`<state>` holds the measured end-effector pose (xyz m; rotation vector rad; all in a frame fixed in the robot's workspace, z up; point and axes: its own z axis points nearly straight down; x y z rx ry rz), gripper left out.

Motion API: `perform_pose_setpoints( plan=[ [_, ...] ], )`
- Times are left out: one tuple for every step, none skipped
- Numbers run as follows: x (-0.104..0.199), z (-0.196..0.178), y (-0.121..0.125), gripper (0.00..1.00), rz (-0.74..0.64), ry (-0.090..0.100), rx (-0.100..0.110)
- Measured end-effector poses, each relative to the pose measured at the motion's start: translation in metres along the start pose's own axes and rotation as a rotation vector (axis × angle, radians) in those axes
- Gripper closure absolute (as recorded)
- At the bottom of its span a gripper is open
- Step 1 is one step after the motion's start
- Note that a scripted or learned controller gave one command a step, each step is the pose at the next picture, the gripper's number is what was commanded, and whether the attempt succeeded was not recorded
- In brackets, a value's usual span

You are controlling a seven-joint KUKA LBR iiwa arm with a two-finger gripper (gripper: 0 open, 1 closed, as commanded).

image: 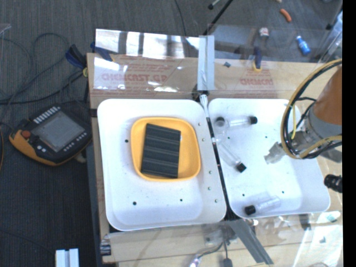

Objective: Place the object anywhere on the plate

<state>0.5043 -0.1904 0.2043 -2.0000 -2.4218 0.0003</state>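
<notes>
Red print on the cardboard wall (183, 77) along the far edge of the bench, behind the bins: one red word on the left stretch, under glossy tape, blurred, perhaps "CHICKCAST" or similar, not surely legible. A shorter red word on the right stretch, too blurred to read. Nothing readable on the teach pendant (53, 135) screen off the bench's left edge.

The grey KUKA arm with the orange band (328, 115) reaches in from the right; its two-finger gripper (275, 153) hangs low.
</notes>
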Motion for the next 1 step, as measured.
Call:
perform_pose_setpoints(
  plan=[
    [0.0, 0.0, 0.0, 0.0, 0.0, 0.0, 0.0]
  ],
)
